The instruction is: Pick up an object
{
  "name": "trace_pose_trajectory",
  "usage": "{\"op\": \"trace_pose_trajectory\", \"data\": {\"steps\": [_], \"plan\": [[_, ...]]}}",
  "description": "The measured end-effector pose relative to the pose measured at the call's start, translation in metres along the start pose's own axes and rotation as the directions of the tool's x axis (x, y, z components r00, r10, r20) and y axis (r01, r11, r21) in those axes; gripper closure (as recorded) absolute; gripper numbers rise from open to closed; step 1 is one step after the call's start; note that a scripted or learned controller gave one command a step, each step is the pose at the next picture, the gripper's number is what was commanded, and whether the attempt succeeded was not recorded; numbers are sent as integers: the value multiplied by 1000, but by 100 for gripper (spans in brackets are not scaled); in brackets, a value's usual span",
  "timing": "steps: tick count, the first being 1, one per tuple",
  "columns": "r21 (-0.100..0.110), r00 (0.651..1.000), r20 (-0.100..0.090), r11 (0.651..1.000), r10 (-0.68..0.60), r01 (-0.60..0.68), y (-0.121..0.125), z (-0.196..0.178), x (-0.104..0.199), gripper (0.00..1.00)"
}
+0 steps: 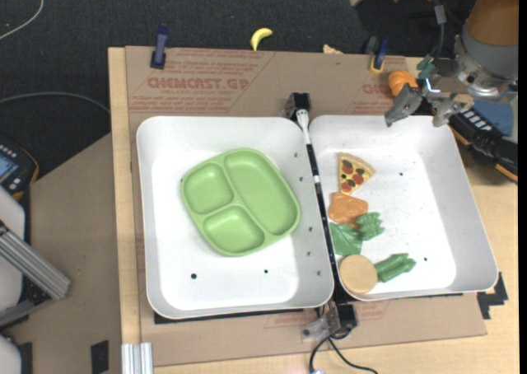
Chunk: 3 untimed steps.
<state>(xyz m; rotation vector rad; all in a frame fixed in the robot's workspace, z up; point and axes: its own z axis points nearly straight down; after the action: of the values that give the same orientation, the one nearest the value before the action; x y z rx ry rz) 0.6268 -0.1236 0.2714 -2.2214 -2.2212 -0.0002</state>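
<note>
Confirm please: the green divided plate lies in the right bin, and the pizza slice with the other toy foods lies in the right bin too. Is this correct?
Not quite. The camera view shows the green divided plate in the left bin, not the right one. The rest holds: the pizza slice and the other toy foods lie in the right bin.

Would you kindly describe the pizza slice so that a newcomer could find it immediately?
Look in the right-hand white bin, at the row of toy food along its left wall. The pizza slice is the topmost piece there, above the orange item: the only triangle, tan with red spots.
</note>
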Motion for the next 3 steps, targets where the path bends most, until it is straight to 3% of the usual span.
{"op": "trace_pose_trajectory", "data": {"steps": [1,2,3], "plan": [[-16,1000,1,1000,-7,7,-13,-141,62,0],[-20,1000,0,1000,-7,7,-47,-274,102,0],[-7,1000,2,1000,-2,2,-45,-275,99,100]]}}
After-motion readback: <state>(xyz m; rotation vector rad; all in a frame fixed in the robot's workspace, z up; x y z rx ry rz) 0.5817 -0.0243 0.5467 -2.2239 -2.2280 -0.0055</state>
